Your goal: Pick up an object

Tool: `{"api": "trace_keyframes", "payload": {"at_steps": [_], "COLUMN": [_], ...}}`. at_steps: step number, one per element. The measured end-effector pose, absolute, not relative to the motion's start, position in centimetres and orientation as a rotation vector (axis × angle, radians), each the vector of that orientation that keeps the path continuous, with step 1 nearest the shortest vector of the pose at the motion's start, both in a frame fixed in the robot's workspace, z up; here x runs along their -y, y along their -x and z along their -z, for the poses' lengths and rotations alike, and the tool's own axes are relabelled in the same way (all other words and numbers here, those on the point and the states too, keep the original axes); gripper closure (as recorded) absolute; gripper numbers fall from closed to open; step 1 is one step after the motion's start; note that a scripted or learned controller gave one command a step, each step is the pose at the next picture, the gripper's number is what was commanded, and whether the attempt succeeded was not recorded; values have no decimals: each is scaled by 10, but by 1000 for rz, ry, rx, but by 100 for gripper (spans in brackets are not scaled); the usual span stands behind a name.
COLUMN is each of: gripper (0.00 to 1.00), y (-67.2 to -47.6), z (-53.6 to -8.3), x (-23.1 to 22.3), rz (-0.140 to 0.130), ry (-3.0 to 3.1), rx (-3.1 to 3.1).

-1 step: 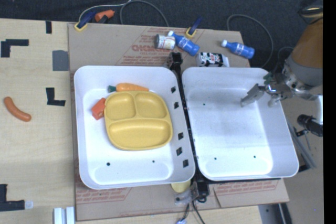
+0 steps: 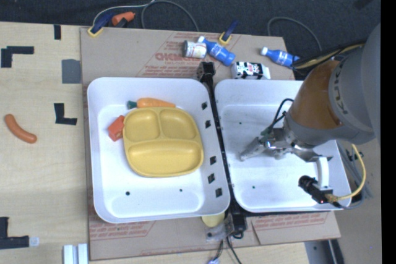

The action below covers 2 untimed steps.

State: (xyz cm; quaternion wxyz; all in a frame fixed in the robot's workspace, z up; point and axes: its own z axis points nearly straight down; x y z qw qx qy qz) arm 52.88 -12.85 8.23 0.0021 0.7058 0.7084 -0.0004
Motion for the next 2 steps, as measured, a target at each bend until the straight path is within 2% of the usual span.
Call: {"api": "trace_keyframes", "payload": {"at_steps": [1,2], "gripper": [0,0], "y": [-584,-556], "z": [-130,-85], "x": [216,93], "rz": [0,-1], "ry": [-2217,-2212], "rx": [-2211,-2226]}}
